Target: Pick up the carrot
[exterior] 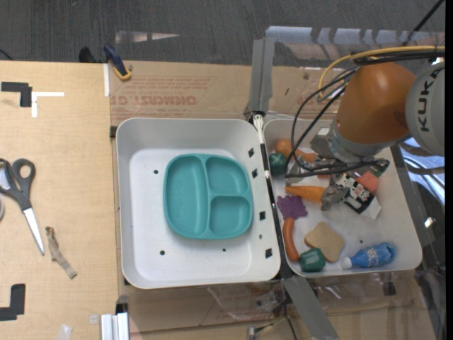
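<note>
From the overhead camera I see the carrot (pixel 306 190) lying crosswise in the right bin (pixel 405 211), left of centre, just beside the purple toy (pixel 291 207). My gripper (pixel 331 198) hangs at its right end; how wide it stands I cannot tell. I judge the carrot a light, stiff, slick plastic toy, best pinched across its thicker middle.

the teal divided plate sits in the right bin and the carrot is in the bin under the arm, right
Not quite. The camera view shows the teal divided plate in the left bin, not the right one. The carrot does lie in the right bin, under the arm, among the other toy foods.
</note>
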Controlling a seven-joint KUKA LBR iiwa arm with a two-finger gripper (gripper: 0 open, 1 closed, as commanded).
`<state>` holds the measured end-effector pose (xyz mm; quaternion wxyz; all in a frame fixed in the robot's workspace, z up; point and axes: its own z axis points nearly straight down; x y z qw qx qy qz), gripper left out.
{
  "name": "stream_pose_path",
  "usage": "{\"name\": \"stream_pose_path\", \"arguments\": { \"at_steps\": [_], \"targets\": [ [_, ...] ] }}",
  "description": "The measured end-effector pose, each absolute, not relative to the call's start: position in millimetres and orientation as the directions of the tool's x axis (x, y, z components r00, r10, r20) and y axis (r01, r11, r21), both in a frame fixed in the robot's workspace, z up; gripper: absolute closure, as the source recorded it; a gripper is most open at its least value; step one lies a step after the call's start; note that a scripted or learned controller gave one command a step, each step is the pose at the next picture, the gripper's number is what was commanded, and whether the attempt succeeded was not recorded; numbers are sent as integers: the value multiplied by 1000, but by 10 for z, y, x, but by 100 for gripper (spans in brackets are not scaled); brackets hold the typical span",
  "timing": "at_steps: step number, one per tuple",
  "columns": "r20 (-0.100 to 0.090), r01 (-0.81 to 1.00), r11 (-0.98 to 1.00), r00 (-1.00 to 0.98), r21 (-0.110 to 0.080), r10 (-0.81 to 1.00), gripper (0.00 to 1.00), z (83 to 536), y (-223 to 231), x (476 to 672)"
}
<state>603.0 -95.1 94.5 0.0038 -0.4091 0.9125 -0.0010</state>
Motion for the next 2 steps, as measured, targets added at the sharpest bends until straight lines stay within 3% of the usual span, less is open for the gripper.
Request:
{"name": "stream_pose_path", "arguments": {
  "at_steps": [1,2],
  "targets": [
    [-3,-771,637,-637,-1,-771,0,931,-967,5483],
    [-4,-764,645,-645,-3,-764,0,936,-1085,5245]
  ]
}}
